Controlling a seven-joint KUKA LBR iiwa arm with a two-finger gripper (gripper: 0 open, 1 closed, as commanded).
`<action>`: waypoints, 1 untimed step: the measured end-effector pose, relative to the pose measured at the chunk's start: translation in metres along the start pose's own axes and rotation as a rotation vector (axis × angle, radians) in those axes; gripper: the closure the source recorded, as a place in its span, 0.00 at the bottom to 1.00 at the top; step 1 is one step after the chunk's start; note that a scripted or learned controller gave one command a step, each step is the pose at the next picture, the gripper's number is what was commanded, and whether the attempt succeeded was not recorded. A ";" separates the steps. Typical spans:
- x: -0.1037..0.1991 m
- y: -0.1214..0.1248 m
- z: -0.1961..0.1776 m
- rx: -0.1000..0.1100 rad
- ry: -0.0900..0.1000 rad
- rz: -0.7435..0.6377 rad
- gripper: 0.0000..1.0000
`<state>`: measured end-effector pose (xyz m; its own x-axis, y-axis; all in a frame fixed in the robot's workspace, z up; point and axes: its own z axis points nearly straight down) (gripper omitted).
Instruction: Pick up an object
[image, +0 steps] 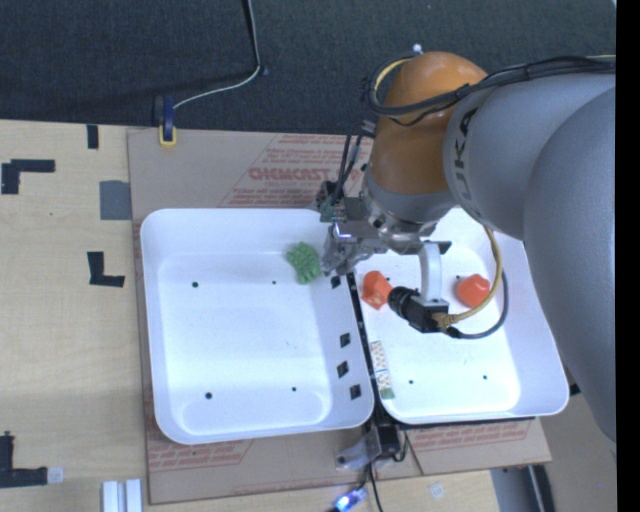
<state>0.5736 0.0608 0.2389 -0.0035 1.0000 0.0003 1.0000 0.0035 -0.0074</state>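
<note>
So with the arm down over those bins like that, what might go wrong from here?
The green object sits near the left bin's right wall, close to the divider, so a grab there might bump the wall or nudge it away. The gripper hangs over that divider, and whether it holds anything cannot be told. Two orange objects lie in the right bin beside the dangling cable, which might drag one.

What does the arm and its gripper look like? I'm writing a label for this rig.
The arm is smooth, rounded grey casing with dark lettering near an orange band above the wrist. Thin black cables run over the orange part. The gripper is a small metallic and dark assembly, with a black cylindrical fitting and a looping cable beside it.
</note>
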 end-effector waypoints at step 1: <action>-0.029 -0.052 -0.035 -0.001 -0.001 0.005 1.00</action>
<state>0.5216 0.0313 0.2744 0.0011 1.0000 -0.0008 1.0000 -0.0011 -0.0066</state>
